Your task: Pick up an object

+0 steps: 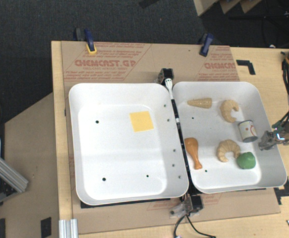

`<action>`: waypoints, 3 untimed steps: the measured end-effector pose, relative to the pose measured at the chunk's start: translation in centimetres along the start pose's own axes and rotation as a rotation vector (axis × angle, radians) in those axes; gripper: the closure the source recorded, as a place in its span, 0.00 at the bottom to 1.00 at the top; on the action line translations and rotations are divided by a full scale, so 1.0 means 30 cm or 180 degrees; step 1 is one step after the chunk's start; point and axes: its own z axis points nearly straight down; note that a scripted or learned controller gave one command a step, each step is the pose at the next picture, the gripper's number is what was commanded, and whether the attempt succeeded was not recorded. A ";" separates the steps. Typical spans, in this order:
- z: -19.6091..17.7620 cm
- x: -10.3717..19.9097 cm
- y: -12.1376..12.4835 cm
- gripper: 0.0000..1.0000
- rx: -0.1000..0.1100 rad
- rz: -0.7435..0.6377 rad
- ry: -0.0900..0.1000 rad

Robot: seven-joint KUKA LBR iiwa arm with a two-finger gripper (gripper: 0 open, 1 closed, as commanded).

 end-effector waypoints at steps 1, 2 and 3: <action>-0.037 0.191 0.155 1.00 -0.0030 -0.0024 -0.0010; 0.022 0.019 -0.008 1.00 0.0001 0.0021 -0.0008; -0.239 -0.005 0.036 1.00 -0.0044 -0.0003 -0.0024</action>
